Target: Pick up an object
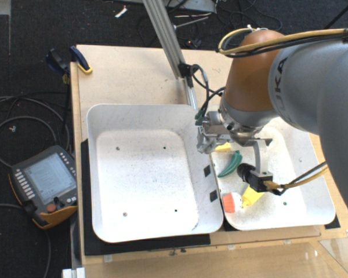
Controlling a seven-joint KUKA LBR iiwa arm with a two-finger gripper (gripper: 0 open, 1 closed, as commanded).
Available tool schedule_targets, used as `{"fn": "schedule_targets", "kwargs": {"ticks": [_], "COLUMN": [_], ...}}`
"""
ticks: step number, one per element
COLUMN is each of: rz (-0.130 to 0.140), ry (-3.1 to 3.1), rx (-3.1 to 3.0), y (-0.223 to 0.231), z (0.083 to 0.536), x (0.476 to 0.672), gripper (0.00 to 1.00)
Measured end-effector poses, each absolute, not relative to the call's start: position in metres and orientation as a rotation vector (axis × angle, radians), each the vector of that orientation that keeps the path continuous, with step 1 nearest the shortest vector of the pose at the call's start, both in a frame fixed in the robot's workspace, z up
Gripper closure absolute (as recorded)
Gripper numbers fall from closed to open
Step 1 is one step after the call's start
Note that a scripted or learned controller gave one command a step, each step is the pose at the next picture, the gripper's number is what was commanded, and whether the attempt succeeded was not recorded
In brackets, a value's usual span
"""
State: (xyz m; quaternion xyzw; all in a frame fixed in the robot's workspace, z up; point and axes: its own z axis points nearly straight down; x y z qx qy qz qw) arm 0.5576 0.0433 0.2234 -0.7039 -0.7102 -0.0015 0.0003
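Hanging over the far-left part of the right bin (306,206), the gripper (209,139) sits close beside the wall shared with the left bin (145,172); whether it is spread or pressed together I cannot tell (the orange wrist covers it from above). The likeliest target, to my eye, is the green piece (230,163); it lies on the bin floor just beside the gripper, toward the near edge and a little to the view's right; so the coming move is a short shift that way and then down. Its long axis runs on a slant, from its upper end at the view's right to its lower end at the left, with a slight curve; a grasp should close across that slant, not along it. A yellow scrap (223,147) lies between gripper and green piece, nearly touching both; it could get caught up in the pinch. Nearer the front rim sit an orange piece (230,201) and a yellow block (253,197), side by side and apart from the green one.
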Motion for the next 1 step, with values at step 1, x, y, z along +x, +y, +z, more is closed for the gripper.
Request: {"fn": "schedule_targets", "kwargs": {"ticks": [1], "rz": [-0.004], "ry": [-2.231], "rx": [-2.211], "y": [0.0938], "z": [0.2391], "x": [0.5429], "gripper": [1.00]}}
